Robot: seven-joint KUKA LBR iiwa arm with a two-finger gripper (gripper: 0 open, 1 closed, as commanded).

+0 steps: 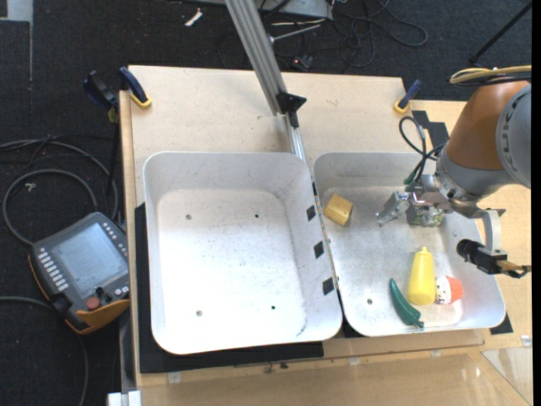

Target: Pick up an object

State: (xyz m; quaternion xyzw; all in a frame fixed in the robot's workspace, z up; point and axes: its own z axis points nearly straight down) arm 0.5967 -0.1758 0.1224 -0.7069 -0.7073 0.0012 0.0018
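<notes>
Objects for picking lie in the right-hand white bin [355,172] on a pale wooden worktop [220,108]: a small tan block [339,210] near the bin's left wall, a yellow bottle-shaped toy [421,276] toward the front, a green curved piece [404,302] just to its left, and a small white-and-orange figure [447,291] touching the bottle's right side. The grey arm with its orange band [486,129] reaches in from the right, and its pincer [397,207] hangs over the middle of that bin, between the tan block and the yellow toy, apart from both. Its metal fingers [389,210] point leftward with a narrow gap, and nothing can be seen between them. The left-hand white bin [156,227] sits beside it, the two meeting along a shared edge marked with black tabs. A slanted metal rail [254,41] crosses the back of the worktop. A teach pendant [80,265] rests on the dark floor at left, among cables.
</notes>
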